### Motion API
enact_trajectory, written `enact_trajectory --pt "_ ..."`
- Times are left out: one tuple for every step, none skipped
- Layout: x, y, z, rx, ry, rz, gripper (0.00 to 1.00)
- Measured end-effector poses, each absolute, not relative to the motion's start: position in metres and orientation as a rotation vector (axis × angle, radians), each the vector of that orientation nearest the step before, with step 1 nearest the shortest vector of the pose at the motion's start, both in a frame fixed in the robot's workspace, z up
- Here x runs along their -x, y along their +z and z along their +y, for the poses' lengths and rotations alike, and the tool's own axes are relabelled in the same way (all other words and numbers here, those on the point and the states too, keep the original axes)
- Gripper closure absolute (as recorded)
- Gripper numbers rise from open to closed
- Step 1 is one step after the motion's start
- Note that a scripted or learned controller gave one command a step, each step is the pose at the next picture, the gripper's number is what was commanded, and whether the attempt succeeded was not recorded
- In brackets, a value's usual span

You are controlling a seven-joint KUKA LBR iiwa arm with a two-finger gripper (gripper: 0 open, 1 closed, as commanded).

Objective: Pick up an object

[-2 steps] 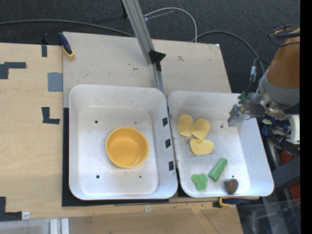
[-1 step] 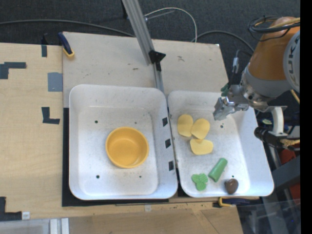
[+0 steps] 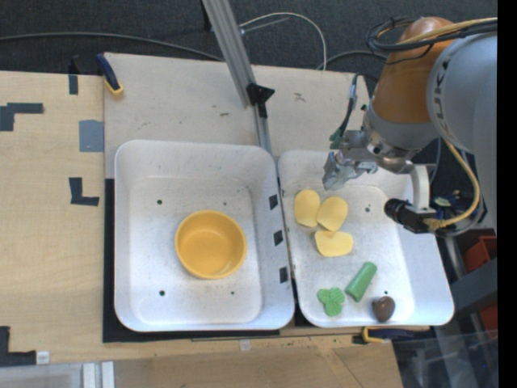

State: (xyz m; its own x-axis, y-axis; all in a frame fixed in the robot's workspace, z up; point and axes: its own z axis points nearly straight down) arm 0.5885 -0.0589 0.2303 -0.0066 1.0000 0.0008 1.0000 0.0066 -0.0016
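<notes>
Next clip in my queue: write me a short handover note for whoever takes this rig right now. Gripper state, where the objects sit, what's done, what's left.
Gripper: hovering over the far end of the right bin, nothing seen between the jaws; whether they are open or shut cannot be told.
Right bin: three pale yellow pieces clustered near the divider, closest to the gripper; green cylinder, small green leafy piece and brown piece at the near end.
Left bin: yellow bowl near its middle.
Done: no pick yet.
Left: descend, grasp one object, lift. The yellow pieces look the likeliest target.
</notes>
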Motion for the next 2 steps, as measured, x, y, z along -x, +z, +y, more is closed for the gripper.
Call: enact_trajectory --pt "-0.608 0.219 -0.011 2.214 0.001 -2.227 1.0" --pt "-0.626 0.227 0.051 2.211 -0.003 -2.23 1.0"
